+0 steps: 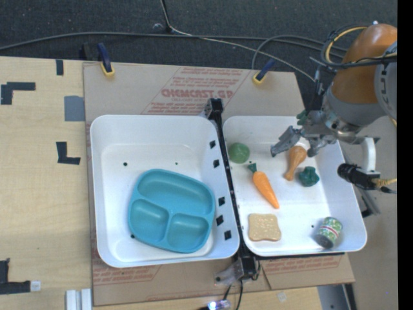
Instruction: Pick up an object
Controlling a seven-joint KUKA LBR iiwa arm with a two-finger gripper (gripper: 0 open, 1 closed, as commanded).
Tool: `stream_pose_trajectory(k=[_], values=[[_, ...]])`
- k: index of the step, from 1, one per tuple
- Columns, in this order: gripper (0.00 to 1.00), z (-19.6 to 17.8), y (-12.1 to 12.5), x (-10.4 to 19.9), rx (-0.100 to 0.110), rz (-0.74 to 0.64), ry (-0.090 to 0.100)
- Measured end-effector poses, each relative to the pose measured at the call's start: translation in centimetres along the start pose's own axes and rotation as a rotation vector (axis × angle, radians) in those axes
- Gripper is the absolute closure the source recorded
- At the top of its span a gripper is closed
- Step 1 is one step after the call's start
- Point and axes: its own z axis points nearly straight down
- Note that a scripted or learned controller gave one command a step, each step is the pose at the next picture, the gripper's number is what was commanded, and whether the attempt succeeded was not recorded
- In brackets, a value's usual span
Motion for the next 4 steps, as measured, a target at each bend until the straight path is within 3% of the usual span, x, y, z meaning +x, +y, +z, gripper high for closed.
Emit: stream_pose_trajectory(k=[1, 3, 4], values=[[0.0, -0.8, 0.3, 0.1, -0.014, -0.003, -0.002], [0.0, 9.5, 0.8, -0.5, -0.01, -0.003, -0.003], [0.0, 12.4, 1.2, -0.4, -0.02, -0.005, 0.0]])
